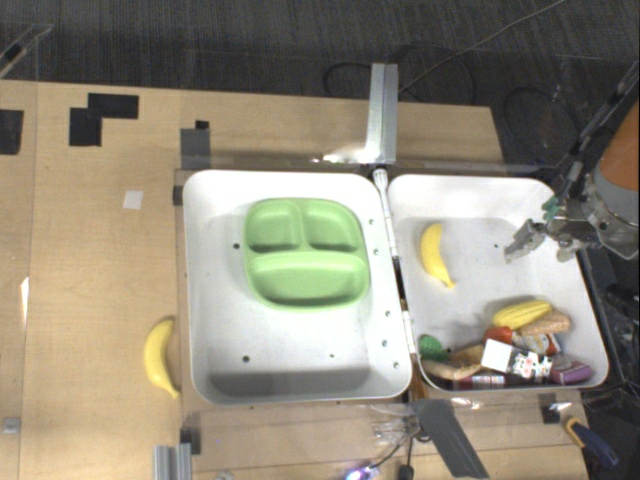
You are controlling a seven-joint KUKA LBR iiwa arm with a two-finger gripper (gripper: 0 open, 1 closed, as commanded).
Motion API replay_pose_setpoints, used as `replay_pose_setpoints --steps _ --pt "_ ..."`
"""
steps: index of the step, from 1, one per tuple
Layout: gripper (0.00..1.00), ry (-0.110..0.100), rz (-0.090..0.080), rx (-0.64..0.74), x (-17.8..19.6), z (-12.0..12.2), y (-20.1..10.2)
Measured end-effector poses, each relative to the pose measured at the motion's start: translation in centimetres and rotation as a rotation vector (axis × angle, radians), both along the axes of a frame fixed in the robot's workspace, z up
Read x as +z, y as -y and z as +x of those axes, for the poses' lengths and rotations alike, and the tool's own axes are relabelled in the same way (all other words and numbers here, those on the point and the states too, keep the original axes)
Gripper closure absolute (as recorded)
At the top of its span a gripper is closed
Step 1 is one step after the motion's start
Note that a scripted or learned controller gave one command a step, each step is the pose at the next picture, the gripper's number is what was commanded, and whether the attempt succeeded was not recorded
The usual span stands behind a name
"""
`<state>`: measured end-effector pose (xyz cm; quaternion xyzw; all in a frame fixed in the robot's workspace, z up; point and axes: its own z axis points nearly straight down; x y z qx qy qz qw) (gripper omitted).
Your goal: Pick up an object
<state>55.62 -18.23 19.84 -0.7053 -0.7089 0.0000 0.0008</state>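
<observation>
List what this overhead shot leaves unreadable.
- Pile in the right bin's near corner: items overlap, so the lower ones can't be identified.
- Arm: cut off by the right edge.
- Pincer: too small and blurred to judge its opening.
- Label print on the pile's packages: too small.

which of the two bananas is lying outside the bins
The banana on the wooden bench, left of the left bin. The other banana lies inside the right bin.

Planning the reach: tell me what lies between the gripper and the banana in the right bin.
Bare white bin floor in the camera view; nothing lies between the gripper and the banana.
</observation>
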Motion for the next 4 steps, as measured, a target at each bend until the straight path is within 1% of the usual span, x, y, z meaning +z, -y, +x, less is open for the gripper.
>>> replay_pose_setpoints --steps 1,2,3,4 --pt "0.00 0.002 0.000 0.270 -9.9 5.9 -6.5" --pt "0.00 0.011 -0.004 0.178 -10.9 7.3 -9.1" --pt "0.00 0.016 -0.006 0.169 -10.7 1.0 -9.0" --pt "0.00 0.006 -0.004 0.138 -10.5 -6.8 -2.8"
